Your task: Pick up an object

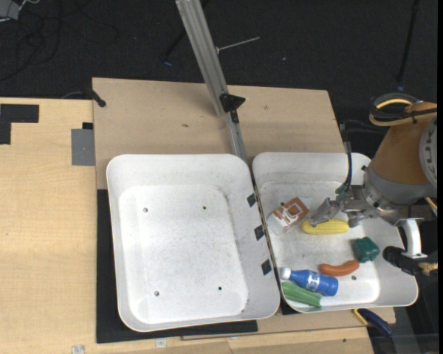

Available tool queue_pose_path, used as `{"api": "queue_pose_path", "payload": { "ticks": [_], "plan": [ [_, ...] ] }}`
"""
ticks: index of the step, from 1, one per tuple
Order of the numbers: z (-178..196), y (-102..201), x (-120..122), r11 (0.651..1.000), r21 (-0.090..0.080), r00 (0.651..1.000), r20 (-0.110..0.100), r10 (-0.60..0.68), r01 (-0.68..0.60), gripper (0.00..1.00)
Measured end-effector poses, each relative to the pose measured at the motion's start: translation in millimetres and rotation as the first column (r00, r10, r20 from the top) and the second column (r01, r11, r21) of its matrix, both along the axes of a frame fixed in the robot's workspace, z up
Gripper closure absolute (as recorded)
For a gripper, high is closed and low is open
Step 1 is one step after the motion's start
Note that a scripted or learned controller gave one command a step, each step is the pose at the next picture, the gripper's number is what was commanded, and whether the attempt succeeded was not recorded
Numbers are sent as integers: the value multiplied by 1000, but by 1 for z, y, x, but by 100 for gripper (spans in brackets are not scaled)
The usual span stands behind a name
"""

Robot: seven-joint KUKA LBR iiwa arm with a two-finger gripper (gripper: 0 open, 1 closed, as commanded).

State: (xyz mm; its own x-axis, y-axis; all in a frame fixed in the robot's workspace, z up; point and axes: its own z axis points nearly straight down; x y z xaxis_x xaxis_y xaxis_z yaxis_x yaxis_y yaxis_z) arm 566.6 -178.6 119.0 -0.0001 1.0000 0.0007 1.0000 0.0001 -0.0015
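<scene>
Kid: Toys all sit in the right bin — why there?

Helper: So the arm, coming in from that side, can reach them. Its hand is low, just beside the yellow banana.

Kid: Has it got it?

Helper: I can't tell — the tips are too small to see. The banana looks flat on the bin floor. The left bin waits beside it.

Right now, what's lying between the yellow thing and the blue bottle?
In the camera view, an orange sausage-shaped toy lies between the yellow thing and the blue bottle.
</scene>
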Motion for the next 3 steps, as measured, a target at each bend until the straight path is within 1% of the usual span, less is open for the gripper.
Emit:
{"api": "queue_pose_path", "payload": {
  "ticks": [1,2,3],
  "plan": [
    [13,-1,0,1000,0,1000,3,-7,7,100],
    [74,-8,2,1000,-2,1000,5,-2,2,100],
    [128,-10,-8,1000,-2,1000,5,1,-1,100]
  ]
}}
